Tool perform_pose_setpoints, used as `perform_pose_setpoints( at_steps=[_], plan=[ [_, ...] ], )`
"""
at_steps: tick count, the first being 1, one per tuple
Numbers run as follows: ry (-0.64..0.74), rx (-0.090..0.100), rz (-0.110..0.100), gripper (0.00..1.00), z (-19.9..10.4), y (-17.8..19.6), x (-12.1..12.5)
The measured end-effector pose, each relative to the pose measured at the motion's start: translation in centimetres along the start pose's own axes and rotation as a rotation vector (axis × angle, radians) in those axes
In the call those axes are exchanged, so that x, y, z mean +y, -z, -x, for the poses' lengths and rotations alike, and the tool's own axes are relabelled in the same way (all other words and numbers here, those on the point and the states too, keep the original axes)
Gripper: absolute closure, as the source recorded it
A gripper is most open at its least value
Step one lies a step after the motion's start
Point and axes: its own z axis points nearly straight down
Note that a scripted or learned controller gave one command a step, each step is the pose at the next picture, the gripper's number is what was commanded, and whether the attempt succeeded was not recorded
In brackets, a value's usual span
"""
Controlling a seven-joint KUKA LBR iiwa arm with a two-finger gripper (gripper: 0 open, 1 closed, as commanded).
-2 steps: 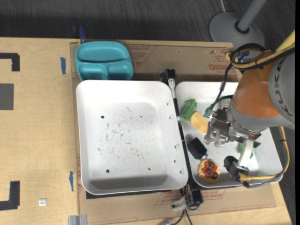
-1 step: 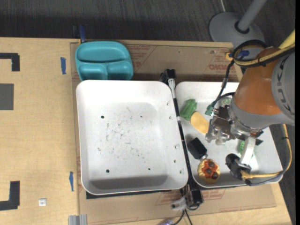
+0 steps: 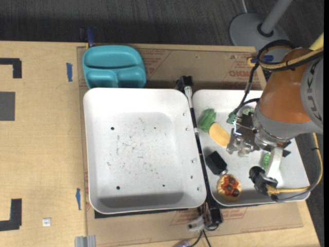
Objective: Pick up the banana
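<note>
The banana [image 3: 219,134], a short yellow piece, lies in the left part of the right bin [image 3: 298,181]. My gripper [image 3: 238,147] hangs low over that bin, just right of the banana and a little nearer the front. The arm's grey and orange wrist covers the middle of the bin. Nothing shows in the gripper's grasp.
A green object [image 3: 206,118] lies just behind the banana. A black block [image 3: 216,161] and a round red-and-yellow object [image 3: 229,185] sit in front of it. A small green piece [image 3: 266,160] peeks out by the wrist. The left bin [image 3: 139,148] adjoins, with a teal tray [image 3: 114,66] behind it.
</note>
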Motion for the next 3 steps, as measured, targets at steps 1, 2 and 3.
perform_pose_setpoints(
  at_steps=[1, 2, 3],
  plan=[
    [0.147, -0.002, -0.012, 1.00, -4.6, -4.1, -2.3],
    [0.146, -0.002, -0.011, 1.00, -4.6, -3.2, -2.2],
    [0.145, -0.002, -0.009, 1.00, -4.6, -2.2, -2.1]
  ],
)
